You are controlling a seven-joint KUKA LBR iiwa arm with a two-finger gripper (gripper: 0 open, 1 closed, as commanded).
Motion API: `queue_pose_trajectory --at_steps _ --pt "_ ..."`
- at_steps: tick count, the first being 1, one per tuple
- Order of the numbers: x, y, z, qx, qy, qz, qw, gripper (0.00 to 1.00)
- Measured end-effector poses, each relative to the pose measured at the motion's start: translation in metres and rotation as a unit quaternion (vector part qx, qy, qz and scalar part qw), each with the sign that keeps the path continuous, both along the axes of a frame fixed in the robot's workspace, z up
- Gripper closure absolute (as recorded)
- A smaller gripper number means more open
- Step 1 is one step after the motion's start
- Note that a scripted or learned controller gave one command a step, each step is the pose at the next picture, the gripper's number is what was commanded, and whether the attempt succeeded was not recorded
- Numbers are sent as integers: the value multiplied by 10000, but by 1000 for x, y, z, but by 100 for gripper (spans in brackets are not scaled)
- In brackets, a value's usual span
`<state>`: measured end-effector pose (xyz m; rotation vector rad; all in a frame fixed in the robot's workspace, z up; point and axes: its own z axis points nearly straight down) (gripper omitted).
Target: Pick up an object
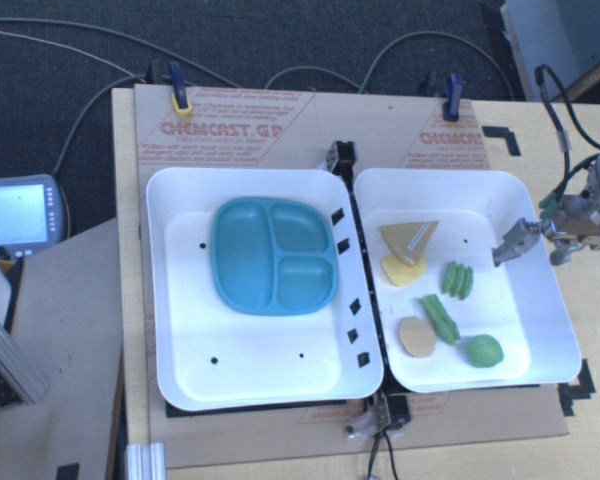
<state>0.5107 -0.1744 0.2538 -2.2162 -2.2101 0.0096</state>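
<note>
Gripper (528, 240) hangs at the right bin's (540, 313) right rim, nothing visibly held.

The fingers are too small and blurred to tell whether they are apart or together. The nearest object, a ribbed green piece (458, 280), lies toward the bin's middle from them, its long axis roughly parallel to the right rim; the lime (483, 350) sits nearer the front right corner.

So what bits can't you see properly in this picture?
- Hand: camera view, small and blurry, with the arm cut off by the right edge.
- Yellow piece: partly covered by the tan wedge.
- Small screen at the left: cut off by the edge, text too tiny to read.
</note>
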Motion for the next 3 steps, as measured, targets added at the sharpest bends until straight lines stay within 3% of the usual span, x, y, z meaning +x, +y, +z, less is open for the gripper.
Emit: queue_pose_trajectory --at_steps 1,3 --pt "2 0 6 -14 -56 15 10000 0" --pt "2 -5 -117 0 -25 14 10000 0"
